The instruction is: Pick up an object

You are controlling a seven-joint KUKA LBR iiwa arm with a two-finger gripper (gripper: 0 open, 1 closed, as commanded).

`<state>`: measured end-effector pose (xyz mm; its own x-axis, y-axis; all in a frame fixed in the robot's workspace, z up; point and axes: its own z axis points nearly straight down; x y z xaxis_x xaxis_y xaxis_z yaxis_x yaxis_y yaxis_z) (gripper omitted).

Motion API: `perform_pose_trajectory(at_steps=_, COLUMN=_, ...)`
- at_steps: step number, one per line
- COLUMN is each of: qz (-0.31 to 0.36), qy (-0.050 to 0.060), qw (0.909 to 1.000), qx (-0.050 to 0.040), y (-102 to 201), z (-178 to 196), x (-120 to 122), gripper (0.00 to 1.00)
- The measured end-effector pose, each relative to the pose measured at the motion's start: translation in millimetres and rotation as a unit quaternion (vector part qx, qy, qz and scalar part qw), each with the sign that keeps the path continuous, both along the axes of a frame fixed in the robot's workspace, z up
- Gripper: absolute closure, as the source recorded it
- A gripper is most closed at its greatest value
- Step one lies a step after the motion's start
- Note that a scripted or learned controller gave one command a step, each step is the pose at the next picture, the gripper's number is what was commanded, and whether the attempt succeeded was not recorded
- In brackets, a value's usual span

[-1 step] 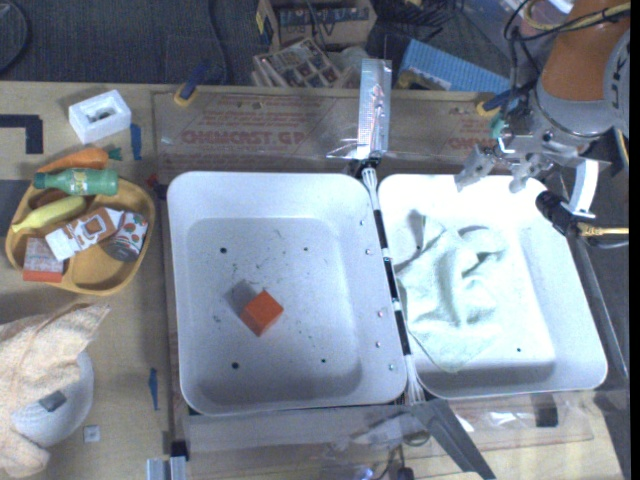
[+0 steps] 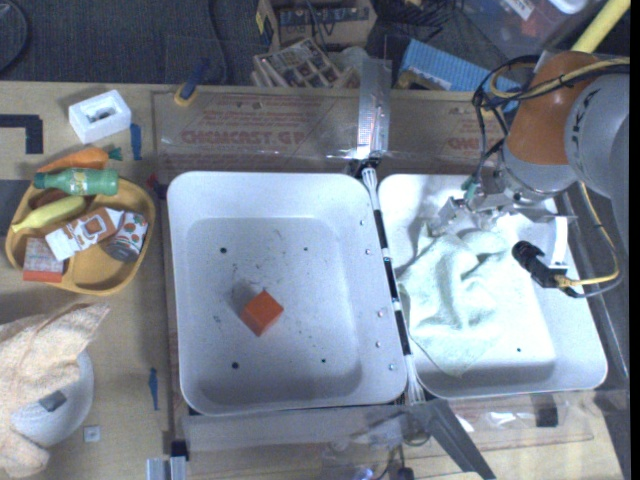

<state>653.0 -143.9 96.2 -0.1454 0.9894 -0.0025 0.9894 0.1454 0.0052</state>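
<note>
An orange cube [image 2: 263, 311] lies in the left bin [image 2: 200, 208], a little left of its middle. A crumpled pale cloth [image 2: 455, 288] fills much of the right bin [image 2: 580, 358]. My gripper [image 2: 468, 212] hangs low over the far end of the cloth, near the right bin's back wall, and seems to touch or nearly touch the fabric. The grey arm with its orange band [image 2: 545, 118] reaches in from the upper right. A black cable runs from the wrist over the bin's right side.
On the bench to the left stand a yellow bowl [image 2: 100, 273] of packets and a green bottle, a white box [image 2: 100, 116] and a beige towel [image 2: 50, 368]. A clear plastic wall [image 2: 270, 128] lines the back of the bins.
</note>
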Motion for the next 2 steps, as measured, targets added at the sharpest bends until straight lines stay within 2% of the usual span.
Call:
perform_pose_trajectory(at_steps=1, qz=-0.052, qy=0.0, qw=0.9987, qx=-0.0003, y=-43, z=17, x=15, gripper=0.0)
perform_pose_trajectory(at_steps=2, qz=0.015, qy=0.0, qw=0.9999, qx=0.0003, y=-24, z=-8, x=-55, gripper=0.0)
